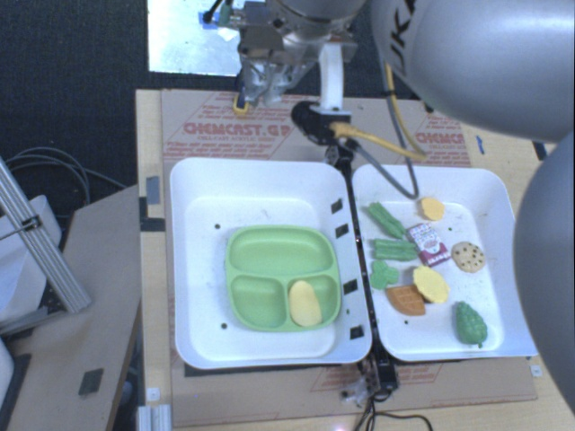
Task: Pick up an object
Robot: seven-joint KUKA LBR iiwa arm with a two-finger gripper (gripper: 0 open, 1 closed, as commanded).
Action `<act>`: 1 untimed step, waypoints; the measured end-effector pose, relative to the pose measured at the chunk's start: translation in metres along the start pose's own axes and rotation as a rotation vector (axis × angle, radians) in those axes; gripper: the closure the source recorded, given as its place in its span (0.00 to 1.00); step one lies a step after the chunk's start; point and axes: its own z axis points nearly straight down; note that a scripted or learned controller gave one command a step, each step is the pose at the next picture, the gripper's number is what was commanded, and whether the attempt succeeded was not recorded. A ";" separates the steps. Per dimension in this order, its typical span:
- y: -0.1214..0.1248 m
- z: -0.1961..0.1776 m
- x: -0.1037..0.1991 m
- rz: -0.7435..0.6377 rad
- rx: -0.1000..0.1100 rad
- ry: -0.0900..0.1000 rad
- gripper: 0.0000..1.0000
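My gripper [258,81] hangs high above the bench's far edge, beyond the left bin [202,241], close to the camera and blurred. The right bin [499,196] holds several toy foods: two green pods [387,219], a yellow chip [432,208], a pink and white packet [429,243], a cookie [468,256], a yellow slice [430,285], an orange piece [405,300] and a dark green lump [469,323]. In the left bin a green divided plate [269,259] carries a yellow oval piece [305,303].
The grey arm fills the upper right and overhangs the right bin's far corner. A yellow cable [382,144] and a black fitting [314,119] dangle over the divider between the bins. Cardboard [216,133] lies under the bins.
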 end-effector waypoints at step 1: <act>0.000 0.001 0.000 -0.002 0.015 -0.005 1.00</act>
